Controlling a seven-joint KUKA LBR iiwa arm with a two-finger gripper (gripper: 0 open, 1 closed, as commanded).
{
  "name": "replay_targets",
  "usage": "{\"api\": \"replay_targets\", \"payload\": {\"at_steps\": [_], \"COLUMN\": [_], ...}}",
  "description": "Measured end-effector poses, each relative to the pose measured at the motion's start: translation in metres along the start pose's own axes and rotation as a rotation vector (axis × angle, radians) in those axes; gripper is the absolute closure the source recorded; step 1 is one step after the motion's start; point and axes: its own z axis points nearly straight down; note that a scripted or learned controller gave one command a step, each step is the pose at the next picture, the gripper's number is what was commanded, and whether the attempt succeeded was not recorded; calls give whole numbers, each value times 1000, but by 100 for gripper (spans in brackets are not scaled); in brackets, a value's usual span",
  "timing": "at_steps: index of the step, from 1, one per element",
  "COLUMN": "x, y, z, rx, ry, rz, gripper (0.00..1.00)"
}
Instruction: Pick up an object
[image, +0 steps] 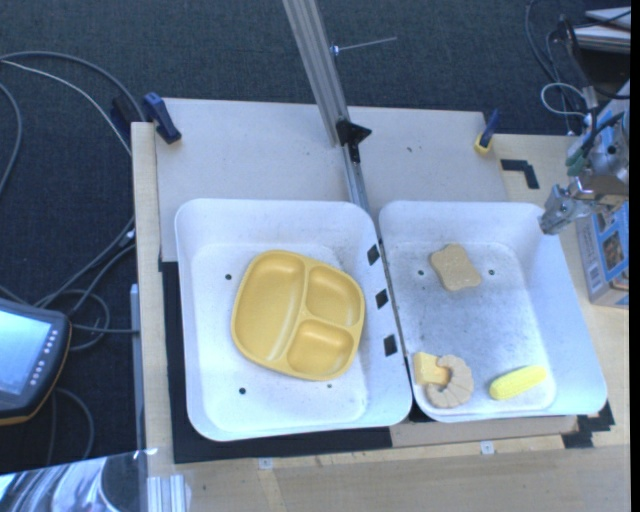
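Nothing lifted yet. Tool (556, 215) at the right edge of view, over the far right rim of the right bin (585, 330), small and partly cut off; opening impossible to tell, nothing visibly between it. Candidates all in the right bin: a tan cracker (455, 267) near the far middle, alone on bare floor; a yellow corn cob (518, 381) at the near right; a round ridged biscuit (451, 382) touching a yellow cheese wedge (430, 368) at the near left corner. Left bin (200, 300) with only a yellow divided tray (298, 314). Best bet by the look of it: go for the cracker, nearest the tool and well apart from walls and neighbours, or the cob, gripped across its narrow width. Best avoided: the biscuit and wedge, crowded against the bin wall. Thickness of the cracker hard to judge from above.
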Motion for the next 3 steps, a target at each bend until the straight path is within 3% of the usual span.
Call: {"api": "replay_targets", "payload": {"at_steps": [3], "x": [158], "y": [32], "z": [23], "rx": [4], "ry": [3], "rz": [-4], "gripper": [100]}}
